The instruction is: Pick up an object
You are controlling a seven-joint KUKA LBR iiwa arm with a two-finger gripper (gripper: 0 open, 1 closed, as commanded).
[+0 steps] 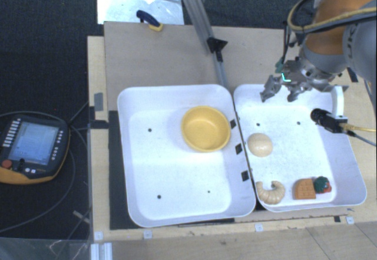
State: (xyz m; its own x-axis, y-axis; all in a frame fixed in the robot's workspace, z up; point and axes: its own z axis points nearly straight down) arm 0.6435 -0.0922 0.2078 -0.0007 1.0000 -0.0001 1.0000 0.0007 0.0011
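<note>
Well, starting at nine o'clock, the left bin point(147, 194) carries a yellow bowl point(205, 128) near its upper right corner. Next door, the right bin point(347, 176) has a pale round bun point(260, 144) at its middle, then a curled croissant-like piece point(270, 192) and an orange cracker point(304, 189) with a dark green bit down at six o'clock. The gripper point(281, 93) hangs at the bin's twelve o'clock edge, fingers spread apart, holding nothing. That bun looks light, smooth, perhaps squashy; I'd pinch it across its widest part.
</note>
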